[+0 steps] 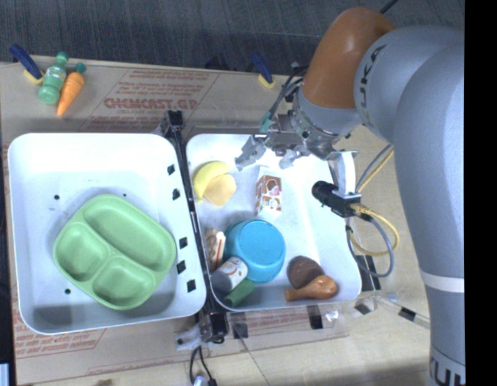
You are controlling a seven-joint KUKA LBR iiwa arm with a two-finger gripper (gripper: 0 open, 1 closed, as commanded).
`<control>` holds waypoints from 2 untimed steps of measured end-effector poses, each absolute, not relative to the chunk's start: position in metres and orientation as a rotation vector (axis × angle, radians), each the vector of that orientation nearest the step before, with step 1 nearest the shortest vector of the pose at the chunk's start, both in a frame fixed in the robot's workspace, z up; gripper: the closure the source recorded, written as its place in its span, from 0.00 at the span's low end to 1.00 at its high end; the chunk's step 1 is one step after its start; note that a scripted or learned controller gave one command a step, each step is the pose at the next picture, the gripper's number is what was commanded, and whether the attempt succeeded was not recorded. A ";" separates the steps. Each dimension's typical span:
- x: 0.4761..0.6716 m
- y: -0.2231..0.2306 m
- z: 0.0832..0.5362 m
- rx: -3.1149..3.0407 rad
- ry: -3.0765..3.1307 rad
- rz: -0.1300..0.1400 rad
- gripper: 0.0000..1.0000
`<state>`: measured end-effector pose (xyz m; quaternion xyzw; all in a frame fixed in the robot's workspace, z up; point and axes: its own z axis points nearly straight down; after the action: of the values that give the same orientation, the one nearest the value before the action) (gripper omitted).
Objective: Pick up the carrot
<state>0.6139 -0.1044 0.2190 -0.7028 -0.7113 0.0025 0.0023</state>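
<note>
The orange carrot (pixel 69 92) lies on the cardboard at the far left, outside both bins, beyond the left bin's back edge, right next to a green toy bottle (pixel 51 81). My gripper (pixel 269 154) hangs over the back of the right bin (pixel 333 232), far to the right of the carrot. Its fingers (pixel 248 154) are spread open with nothing between them. A small brown and white carton (pixel 269 195) lies just in front of the gripper.
The right bin also holds a yellow fruit (pixel 214 183), a blue cup (pixel 258 249), a brown drumstick (pixel 309 278) and a can (pixel 229 274). A green divided plate (pixel 113 252) lies in the left bin (pixel 39 167). Clamps hold the bins' shared wall.
</note>
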 end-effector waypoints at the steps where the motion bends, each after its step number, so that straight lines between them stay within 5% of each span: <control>1: 0.586 -0.050 0.191 -2.404 -2.011 0.012 0.00; 2: 0.623 -0.076 0.192 -2.217 -2.226 0.007 0.00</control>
<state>0.6225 -0.0755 0.1923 -0.7056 -0.7086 0.0021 0.0001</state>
